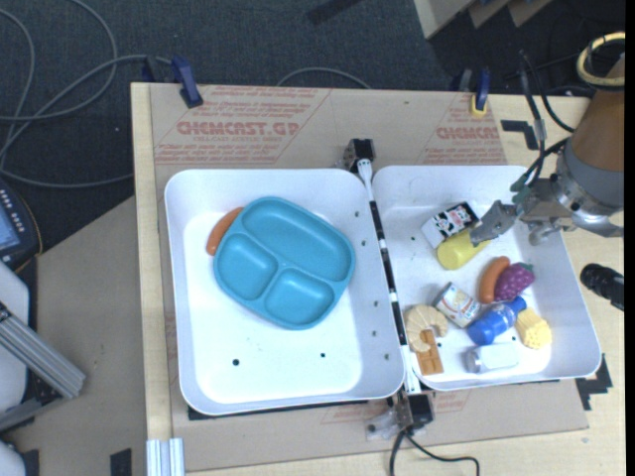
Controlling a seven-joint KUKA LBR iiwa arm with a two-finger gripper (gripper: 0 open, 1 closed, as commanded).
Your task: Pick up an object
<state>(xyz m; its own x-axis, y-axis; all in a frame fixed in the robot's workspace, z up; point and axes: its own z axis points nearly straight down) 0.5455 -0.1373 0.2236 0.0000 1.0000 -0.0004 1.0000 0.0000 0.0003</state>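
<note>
Table point(298, 127) surface of pale board with red printed lettering carries two shallow white bins set side by side, their inner rims touching along a black hinge strip. Left bin point(198, 345) holds a blue divided plate point(284, 262), tilted a little, with an orange sausage-shaped toy point(220, 230) tucked partly under its upper left edge. Right bin point(417, 191) holds a scatter of small toys. The grey arm point(595, 172) reaches in from the right, and its gripper point(496, 224) hangs over the upper middle of the right bin; whether its fingers are apart or together I cannot tell from this angle. Just below it lies a yellow lemon-like toy point(457, 252), touching or nearly touching the gripper tip. A small black-and-white carton point(448, 221) sits just beside it. Lower down cluster an orange carrot-like piece point(493, 278), purple grapes point(514, 282), a blue bottle point(493, 324), a yellow corn cob point(534, 331), and what may be a bread slice point(425, 318).
</note>
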